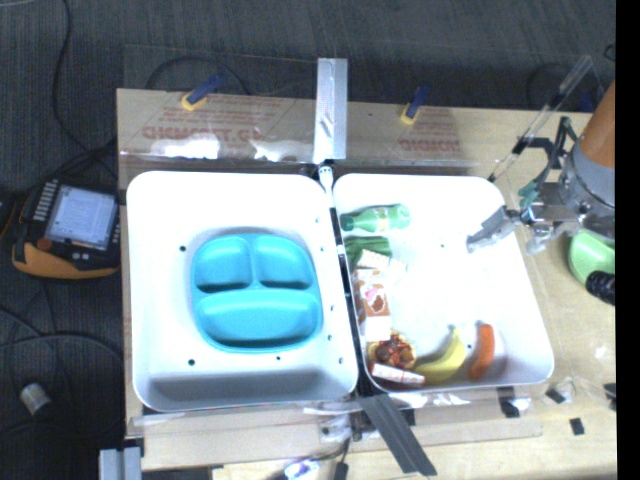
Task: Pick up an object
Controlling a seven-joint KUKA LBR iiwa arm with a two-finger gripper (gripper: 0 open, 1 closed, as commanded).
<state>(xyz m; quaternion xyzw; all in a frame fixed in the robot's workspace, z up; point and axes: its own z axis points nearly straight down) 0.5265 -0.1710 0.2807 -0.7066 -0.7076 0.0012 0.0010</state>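
Nothing is picked yet: the pincer (487,234) hangs over the right bin's (520,298) upper right part, its grip impossible to tell, while banana (445,356), green bottle (375,218) and packets lie along the bin's left and lower edges.

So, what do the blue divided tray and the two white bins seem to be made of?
The blue divided tray looks like moulded plastic with a smooth, slightly glossy finish: its colour is even and its three compartments have rounded edges. The left white bin and the right white bin also look like plastic, smooth with soft rounded rims; from this view, coated metal cannot be excluded.
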